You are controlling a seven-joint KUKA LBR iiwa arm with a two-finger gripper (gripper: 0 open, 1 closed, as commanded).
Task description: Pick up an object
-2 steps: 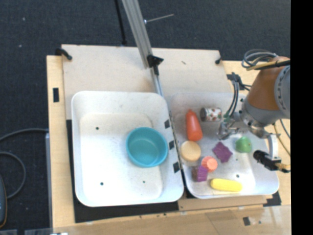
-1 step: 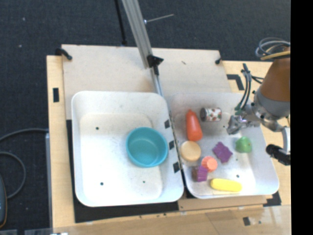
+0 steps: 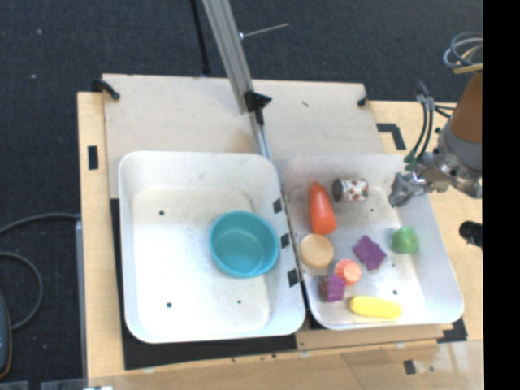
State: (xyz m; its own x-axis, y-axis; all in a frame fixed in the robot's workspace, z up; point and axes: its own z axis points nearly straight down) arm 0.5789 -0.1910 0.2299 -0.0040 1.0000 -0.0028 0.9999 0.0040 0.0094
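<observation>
Two shallow white bins side by side on the bench — left bin (image 3: pixel 146 218) with a blue bowl (image 3: pixel 244 244) near its right wall, right bin (image 3: pixel 431 275) crowded. Around the purple block (image 3: pixel 370 252): green ball (image 3: pixel 404 240) to its right, orange carrot-like piece (image 3: pixel 322 208) and small spotted can (image 3: pixel 353 189) above-left, tan disc (image 3: pixel 317 251) to its left, orange-pink piece (image 3: pixel 348 271) and dark purple piece (image 3: pixel 332 288) below-left, yellow banana shape (image 3: pixel 374 307) below. Gripper (image 3: pixel 404 188) up and to the right of the block, over the right bin's upper right corner — nothing seen between its fingers.
</observation>
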